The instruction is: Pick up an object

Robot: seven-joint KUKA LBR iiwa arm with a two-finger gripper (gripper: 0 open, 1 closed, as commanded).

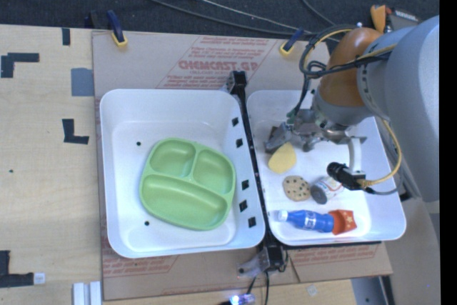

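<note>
The right bin (378, 221) holds a pale yellow wedge-shaped object (283, 158), a brown speckled cookie (295, 188), a small can (325, 190), a blue bottle (307, 221) and a red packet (344, 221). My gripper (283, 138) hangs low over the bin's upper left part, its grey fingers (275, 142) just above and touching the top edge of the yellow object. The grey arm with its orange band (346, 71) comes in from the right. Nothing shows clearly between the fingers.
The left bin (121, 125) holds a green divided plate (189, 183). A black divider (245, 146) runs between the bins. Both bins sit on a cardboard sheet (200, 61) held by clamps. Cables lie on the dark floor at the back.
</note>
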